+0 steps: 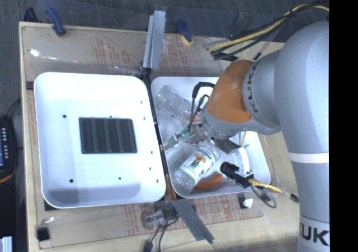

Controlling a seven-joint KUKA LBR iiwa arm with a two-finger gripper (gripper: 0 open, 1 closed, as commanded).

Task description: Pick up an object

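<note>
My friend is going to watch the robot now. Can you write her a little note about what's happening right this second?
Gripper: down in the right bin, mostly hidden under the wrist; no object can be seen held in it.
Things: a clear bottle with an orange and green label lies on its side at the near end of the right bin, an orange thing against it. Crumpled clear plastic lies at the far end. The left bin has a dark grate in its floor.
Done: nothing lifted yet, by this view.
Left: grip one object and lift it.
</note>
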